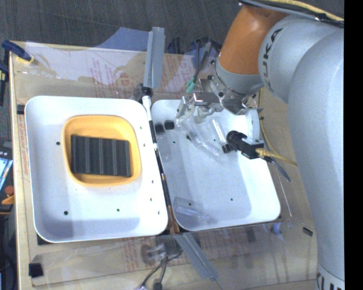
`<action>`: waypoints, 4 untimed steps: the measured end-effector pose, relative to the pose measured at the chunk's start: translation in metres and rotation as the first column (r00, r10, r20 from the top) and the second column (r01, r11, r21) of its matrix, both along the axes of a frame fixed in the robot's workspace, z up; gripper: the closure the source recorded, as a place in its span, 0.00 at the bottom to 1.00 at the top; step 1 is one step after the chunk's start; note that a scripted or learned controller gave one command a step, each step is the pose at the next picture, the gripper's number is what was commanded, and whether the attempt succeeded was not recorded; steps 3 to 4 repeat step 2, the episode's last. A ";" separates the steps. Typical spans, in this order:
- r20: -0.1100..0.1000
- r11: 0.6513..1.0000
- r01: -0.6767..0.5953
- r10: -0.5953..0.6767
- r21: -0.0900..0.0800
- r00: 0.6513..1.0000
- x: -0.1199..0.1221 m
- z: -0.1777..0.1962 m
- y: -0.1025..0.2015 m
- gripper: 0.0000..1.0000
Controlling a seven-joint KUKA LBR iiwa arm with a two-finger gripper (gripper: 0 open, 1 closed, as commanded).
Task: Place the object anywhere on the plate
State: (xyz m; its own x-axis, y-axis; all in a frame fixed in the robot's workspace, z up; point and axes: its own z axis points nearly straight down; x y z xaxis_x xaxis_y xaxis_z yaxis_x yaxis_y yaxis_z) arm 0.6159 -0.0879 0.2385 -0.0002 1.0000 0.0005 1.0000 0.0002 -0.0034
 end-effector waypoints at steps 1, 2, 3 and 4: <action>0.000 1.000 0.000 0.000 0.000 1.000 0.000 0.000 0.000 0.00; 0.001 1.000 -0.009 0.009 -0.001 1.000 0.040 -0.048 0.041 0.00; 0.001 1.000 -0.009 0.009 -0.001 1.000 0.040 -0.048 0.041 0.00; 0.001 1.000 -0.009 0.009 -0.001 1.000 0.040 -0.048 0.041 0.00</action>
